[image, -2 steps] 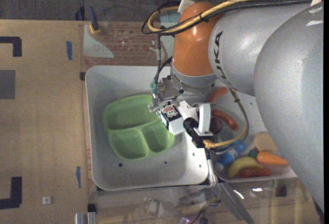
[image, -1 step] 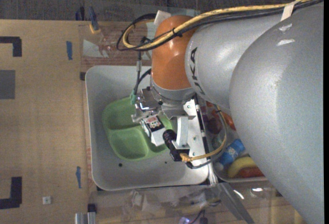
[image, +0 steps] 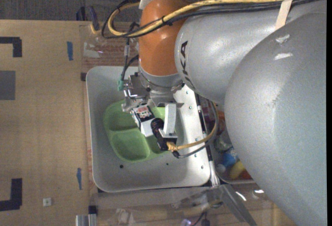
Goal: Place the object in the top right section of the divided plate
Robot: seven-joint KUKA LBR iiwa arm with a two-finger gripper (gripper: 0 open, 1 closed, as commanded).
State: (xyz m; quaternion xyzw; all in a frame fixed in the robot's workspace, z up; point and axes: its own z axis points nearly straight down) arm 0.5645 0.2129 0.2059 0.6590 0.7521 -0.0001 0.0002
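Gripper (image: 148, 116) hangs directly over the green plate (image: 124, 142), which lies in the left bin (image: 104, 168). The plate's long axis runs up-down in view; two sections show left of the wrist. Whether the gripper carries the object cannot be told: the wrist hides it.

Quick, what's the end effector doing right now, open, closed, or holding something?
End effector: cannot be told; it sits over the green plate in the left bin.
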